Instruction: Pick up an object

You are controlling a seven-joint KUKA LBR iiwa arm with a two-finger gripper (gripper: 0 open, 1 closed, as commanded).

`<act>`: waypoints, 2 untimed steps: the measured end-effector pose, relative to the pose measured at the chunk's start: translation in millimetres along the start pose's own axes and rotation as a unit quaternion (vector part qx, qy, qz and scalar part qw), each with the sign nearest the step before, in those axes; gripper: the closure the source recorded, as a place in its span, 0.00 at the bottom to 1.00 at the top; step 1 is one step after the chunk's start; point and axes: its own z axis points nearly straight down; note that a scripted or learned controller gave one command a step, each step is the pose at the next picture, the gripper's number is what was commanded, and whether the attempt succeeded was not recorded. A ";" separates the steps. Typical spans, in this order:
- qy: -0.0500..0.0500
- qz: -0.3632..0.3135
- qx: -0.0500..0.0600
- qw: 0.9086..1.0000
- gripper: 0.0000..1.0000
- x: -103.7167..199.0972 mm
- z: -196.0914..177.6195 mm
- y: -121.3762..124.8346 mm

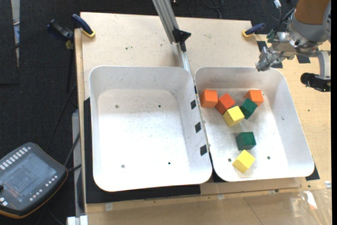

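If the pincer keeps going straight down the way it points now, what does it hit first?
Probably the far rim of the right bin, near its back right corner. The pincer sits above that edge, clear of the cubes; depth is uncertain from this single view.

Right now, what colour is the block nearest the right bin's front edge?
Yellow: the small yellow cube, clearest in the camera view.

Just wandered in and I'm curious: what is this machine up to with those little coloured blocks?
A robot arm is meant to pick up a block. Its gripper hangs over the far edge of the right bin, holding nothing. Seven blocks lie in that bin, the nearest to it an orange block. None has been lifted yet.
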 end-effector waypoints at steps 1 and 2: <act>0.002 -0.002 0.003 1.000 1.00 48.2 4.6 -10.4; 0.002 -0.002 0.003 1.000 1.00 96.0 -9.6 -23.5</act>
